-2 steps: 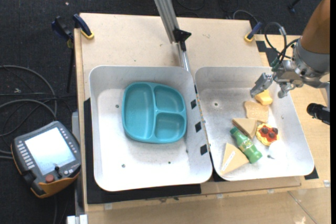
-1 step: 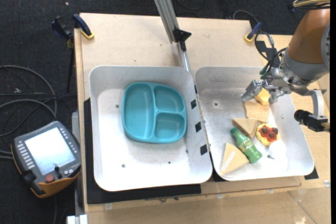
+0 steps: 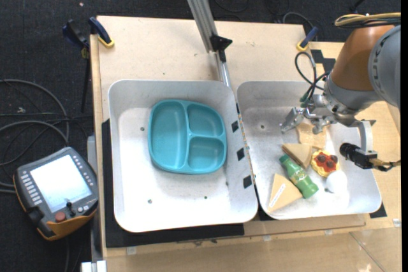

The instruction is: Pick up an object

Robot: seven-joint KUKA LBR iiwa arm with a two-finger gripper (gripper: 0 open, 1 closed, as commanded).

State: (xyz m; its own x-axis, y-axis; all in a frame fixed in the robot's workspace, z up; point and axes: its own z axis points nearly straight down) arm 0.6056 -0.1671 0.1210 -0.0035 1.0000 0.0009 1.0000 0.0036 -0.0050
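In the right bin (image 3: 255, 130), the empty, spread gripper (image 3: 305, 119) hovers just above-left of the cheese wedge (image 3: 298, 153).

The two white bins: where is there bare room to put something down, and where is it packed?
The left bin has bare floor all around the teal divided plate. In the right bin, the floor near the divider, left of the gripper, is bare. The lower right is crowded: wedges, green bottle, white egg.
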